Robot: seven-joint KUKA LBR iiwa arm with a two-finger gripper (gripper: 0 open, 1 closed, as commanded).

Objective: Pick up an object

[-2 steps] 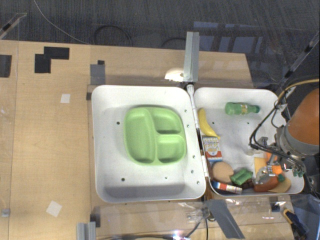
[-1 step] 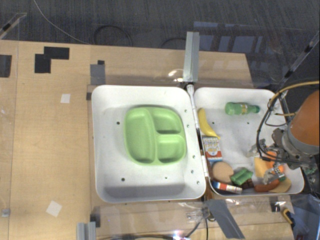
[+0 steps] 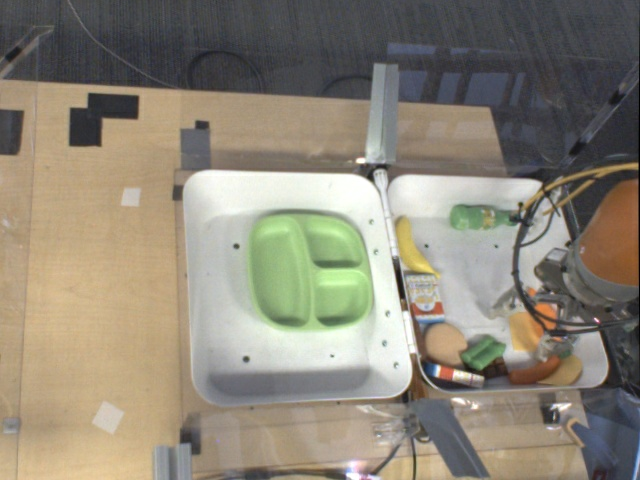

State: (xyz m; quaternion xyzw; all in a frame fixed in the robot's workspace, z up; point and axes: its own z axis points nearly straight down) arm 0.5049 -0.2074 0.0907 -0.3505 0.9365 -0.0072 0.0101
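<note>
**Inspector:** Report the layout on the light wooden worktop (image 3: 90, 298).

**Assistant:** Two shallow white bins sit side by side. The left white bin (image 3: 215, 368) holds a pale green divided plastic tray (image 3: 308, 270), roughly central. The right white bin (image 3: 440, 190) holds the loose items.

**Inspector:** List them.

**Assistant:** A green plastic bottle (image 3: 478, 217) lies on its side at the far edge. A yellow banana (image 3: 412, 248) lies along the left wall, with a small printed carton (image 3: 425, 296) just nearer than it. Nearer still is a tan egg-shaped object (image 3: 445, 344), a small green block (image 3: 482, 353) beside it to the right, and a red-and-blue marker-like tube (image 3: 452, 374) against the near wall. In the near right corner lie a brown sausage-shaped item (image 3: 532, 370), a pale yellow rounded piece (image 3: 568, 370) and an orange-yellow soft piece (image 3: 525, 330).

**Inspector:** Position of the arm?

**Assistant:** The grey arm with the orange band (image 3: 610, 243) enters from the right, over the right side of the right bin. The hand (image 3: 552, 320) is low over the near right corner.

**Inspector:** State of the hand?

**Assistant:** Cannot tell. Cables and the wrist body obscure it, and no item is visibly gripped.

**Inspector:** Nearest objects to the hand?

**Assistant:** The orange-yellow soft piece lies just to its left, apparently touching or overlapped. The brown sausage-shaped item and pale yellow piece lie just nearer. The bottle, banana and carton are well apart from it.
</note>
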